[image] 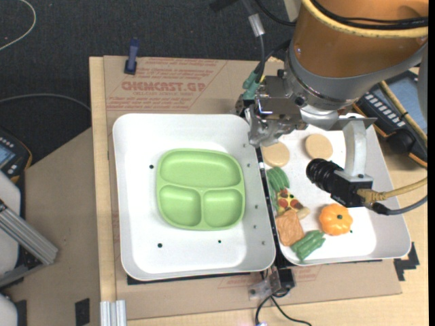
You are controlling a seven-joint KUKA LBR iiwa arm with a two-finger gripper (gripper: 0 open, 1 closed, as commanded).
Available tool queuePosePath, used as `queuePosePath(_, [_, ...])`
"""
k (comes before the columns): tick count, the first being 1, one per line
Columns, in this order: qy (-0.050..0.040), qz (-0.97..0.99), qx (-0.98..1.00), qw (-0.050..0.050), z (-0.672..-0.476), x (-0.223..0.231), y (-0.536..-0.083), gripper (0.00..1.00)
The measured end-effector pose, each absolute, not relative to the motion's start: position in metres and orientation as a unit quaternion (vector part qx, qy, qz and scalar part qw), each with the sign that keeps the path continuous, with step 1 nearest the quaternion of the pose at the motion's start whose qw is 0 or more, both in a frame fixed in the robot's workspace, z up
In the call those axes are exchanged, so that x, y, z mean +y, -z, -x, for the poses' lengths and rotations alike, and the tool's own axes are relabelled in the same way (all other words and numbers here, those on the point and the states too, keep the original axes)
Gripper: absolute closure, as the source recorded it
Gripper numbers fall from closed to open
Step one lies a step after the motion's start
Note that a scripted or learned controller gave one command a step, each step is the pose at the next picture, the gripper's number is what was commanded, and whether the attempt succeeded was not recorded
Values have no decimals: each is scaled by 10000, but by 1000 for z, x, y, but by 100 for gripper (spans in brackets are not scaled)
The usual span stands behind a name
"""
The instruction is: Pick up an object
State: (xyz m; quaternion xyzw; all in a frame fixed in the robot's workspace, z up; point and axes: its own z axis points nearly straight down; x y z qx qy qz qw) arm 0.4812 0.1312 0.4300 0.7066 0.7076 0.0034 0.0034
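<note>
A: Can you see how the pincer (262, 131) stands?
B: No, its tips sit behind the arm's grey wrist (319, 90), so I cannot tell.
A: And the right bin (391, 240)?
B: The arm covers its far part, and the picture's top edge cuts off the orange band (367, 19). The small food pieces (289, 212) overlap, and their kind is unclear.

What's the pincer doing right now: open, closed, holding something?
Pincer: cannot be told; it sits low at the right white bin's upper left corner, next to a round tan cookie-shaped toy, with nothing visibly gripped.
</note>
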Motion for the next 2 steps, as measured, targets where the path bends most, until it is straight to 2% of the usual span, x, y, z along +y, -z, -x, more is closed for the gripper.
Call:
queuePosePath(1, [-42,-7065,7076,42,-482,131,-440,100])
queuePosePath(2, [35,-7103,7039,-11,-527,60,-378,100])
